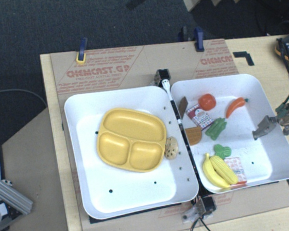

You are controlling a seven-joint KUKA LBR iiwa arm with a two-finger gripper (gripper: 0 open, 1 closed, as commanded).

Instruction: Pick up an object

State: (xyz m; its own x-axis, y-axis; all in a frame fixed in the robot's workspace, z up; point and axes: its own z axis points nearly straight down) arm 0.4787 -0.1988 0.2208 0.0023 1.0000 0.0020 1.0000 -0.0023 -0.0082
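You're at the approach step: the gripper [262, 127] hangs inside the right bin [252, 85], grasping nothing, its opening unreadable. Nearest target, the green toy pepper [216, 128], lies left; move over it, then descend.

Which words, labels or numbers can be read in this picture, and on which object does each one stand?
"CHEMCAST GP": red print, repeated on the brown board under the bins, partly cut off at the right.
Small red-and-white packet: print too small to read.
Packet beside the corn: unreadable.

Two white bins [87, 160] on a cardboard-covered bench [128, 62].
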